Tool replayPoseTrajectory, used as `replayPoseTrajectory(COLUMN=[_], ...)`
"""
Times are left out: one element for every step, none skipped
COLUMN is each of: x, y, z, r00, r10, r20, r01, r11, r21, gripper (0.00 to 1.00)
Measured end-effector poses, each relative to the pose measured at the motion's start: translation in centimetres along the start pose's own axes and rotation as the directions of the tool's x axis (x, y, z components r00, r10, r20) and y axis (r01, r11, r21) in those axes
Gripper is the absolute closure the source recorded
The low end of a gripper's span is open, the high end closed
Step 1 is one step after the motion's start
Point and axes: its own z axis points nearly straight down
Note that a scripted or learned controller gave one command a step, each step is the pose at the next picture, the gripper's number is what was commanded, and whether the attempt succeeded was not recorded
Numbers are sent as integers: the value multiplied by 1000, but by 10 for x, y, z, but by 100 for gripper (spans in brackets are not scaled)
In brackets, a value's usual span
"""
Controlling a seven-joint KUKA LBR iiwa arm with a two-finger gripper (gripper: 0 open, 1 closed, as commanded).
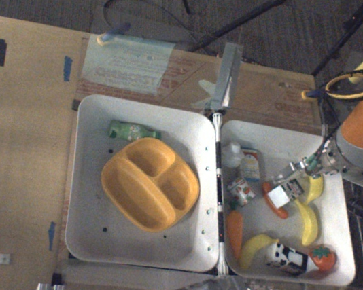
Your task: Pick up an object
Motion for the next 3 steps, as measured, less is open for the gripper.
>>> replayPoseTrajectory(x=[19, -2, 30], y=[-68, 26, -99], z=[0, 5, -1], r00=[999, 996, 999], r10=[41, -93, 34], r20=[-3, 4, 18], r01=[-41, 93, -34], r11=[999, 995, 999], r21=[3, 30, 13], gripper=[0, 0, 0])
